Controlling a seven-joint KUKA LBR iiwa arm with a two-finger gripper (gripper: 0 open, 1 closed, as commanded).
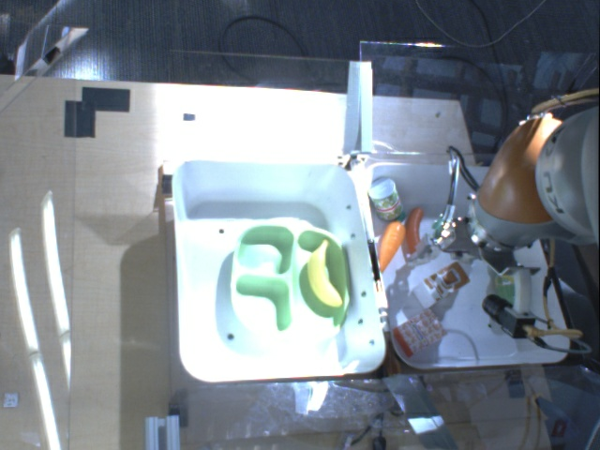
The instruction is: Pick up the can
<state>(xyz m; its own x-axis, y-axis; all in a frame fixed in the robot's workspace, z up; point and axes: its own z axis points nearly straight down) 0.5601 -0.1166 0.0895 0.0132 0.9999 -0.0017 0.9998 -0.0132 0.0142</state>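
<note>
**Camera view: arm hanging over the right bin, can lying at its far edge**

The camera view is looking down on 2 white bins sitting side by side on a pale wooden bench [94,279]. The left bin [202,345] is holding a green divided tray [267,275], and a yellow banana [323,279] is lying along the tray's right side.

The right bin [459,350] is holding the task's thing. The can [385,200], white with a green top, is lying tilted near the far left corner of that bin, close to the wall shared with the left bin. Just in front of it, 2 carrot-like pieces are leaning side by side: an orange one [390,245] nearer the shared wall and a redder one [412,233] beside it. Nearer the camera, a brown-and-white packet [446,278] and a red-and-white wrapper [418,327] are lying on the bin floor.

The arm [548,181] is reaching in from the right, its orange band showing above the wrist. The gripper [441,235] is hanging over the middle of the right bin, just right of the redder carrot piece and apart from the can. Whether the pincer is spread or pressed together I cannot tell; the area is dark and cluttered.
</note>
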